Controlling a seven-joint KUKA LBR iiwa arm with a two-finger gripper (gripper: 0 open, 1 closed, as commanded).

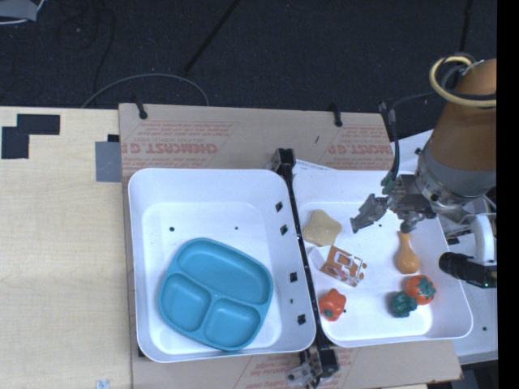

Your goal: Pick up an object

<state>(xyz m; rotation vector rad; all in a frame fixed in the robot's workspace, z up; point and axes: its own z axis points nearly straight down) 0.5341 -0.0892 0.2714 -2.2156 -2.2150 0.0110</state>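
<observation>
Bench: pale wood surface carrying two shallow white bins side by side on a brown cardboard sheet

Left bin: holds one blue divided plate with three compartments, lying flat toward the bin's 6 o'clock side

Right bin: holds five loose items
- beige flat piece, toward 10 o'clock in the bin, near the divider
- clear packet with orange print, near the bin's middle, just at 5 o'clock of the beige piece
- red pepper-like toy, at 7 o'clock in the bin, close to the divider
- orange pear-shaped toy, at 3 o'clock of the packet, apart from it
- orange-and-teal toy pair, touching each other, at 6 o'clock of the pear-shaped toy

Arm: grey with orange band, entering from 3 o'clock, over the right bin's 1 o'clock part

Gripper: dark fingers spread apart with nothing between them, above bare bin floor, between the beige piece and the pear-shaped toy, touching neither
</observation>
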